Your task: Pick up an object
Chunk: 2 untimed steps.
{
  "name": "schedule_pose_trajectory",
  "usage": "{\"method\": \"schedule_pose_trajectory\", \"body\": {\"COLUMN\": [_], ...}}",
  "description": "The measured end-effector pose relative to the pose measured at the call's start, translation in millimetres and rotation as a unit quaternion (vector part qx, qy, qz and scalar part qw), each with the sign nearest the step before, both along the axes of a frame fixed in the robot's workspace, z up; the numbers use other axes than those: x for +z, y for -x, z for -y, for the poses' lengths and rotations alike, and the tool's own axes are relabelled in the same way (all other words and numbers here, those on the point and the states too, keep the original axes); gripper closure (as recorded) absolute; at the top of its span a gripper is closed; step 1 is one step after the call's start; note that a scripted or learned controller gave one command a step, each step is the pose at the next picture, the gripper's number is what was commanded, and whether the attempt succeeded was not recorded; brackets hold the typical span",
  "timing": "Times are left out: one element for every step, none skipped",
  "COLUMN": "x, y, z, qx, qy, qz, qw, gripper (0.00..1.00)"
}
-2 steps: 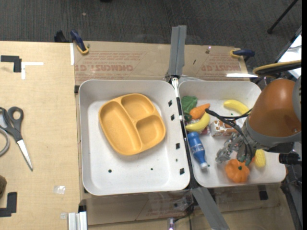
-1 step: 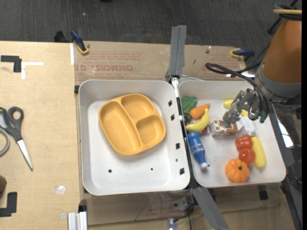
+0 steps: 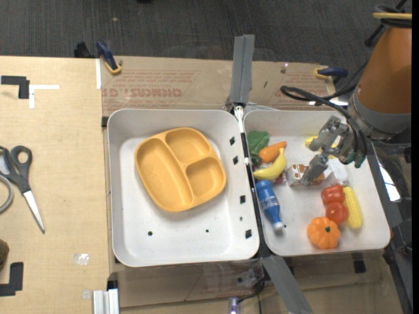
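Over right bin (image 3: pixel 373 241) | pincer (image 3: pixel 317 169) grip state unclear | brown-white packet (image 3: pixel 300 174) directly beneath fingertips, touching

Right bin (image 3: pixel 376 244) taken as landmark. To its left, touching: left bin (image 3: pixel 118 195), with a divided plate (image 3: pixel 180 169) in it. Within the right bin: bottle (image 3: pixel 269 203) along the left wall; banana (image 3: pixel 272 169) and carrot (image 3: pixel 271 152) behind the bottle; pumpkin (image 3: pixel 324 233) at the front; tomatoes (image 3: pixel 334 203) behind the pumpkin; corn cob (image 3: pixel 353 207) right of them. Scissors (image 3: pixel 23 182) are found far left, on the bench (image 3: pixel 52 129).
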State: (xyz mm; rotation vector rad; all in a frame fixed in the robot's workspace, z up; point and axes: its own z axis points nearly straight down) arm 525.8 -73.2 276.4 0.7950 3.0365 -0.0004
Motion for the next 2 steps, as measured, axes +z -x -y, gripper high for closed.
{"method": "schedule_pose_trajectory", "body": {"x": [-85,-140], "y": [-34,-20], "z": [-35,22], "qx": [-0.066,-0.129], "qy": [-0.0001,-0.0001], "qz": [-0.001,-0.001], "qw": [0.9978,0.9916], "gripper": [0.0,0.0]}}
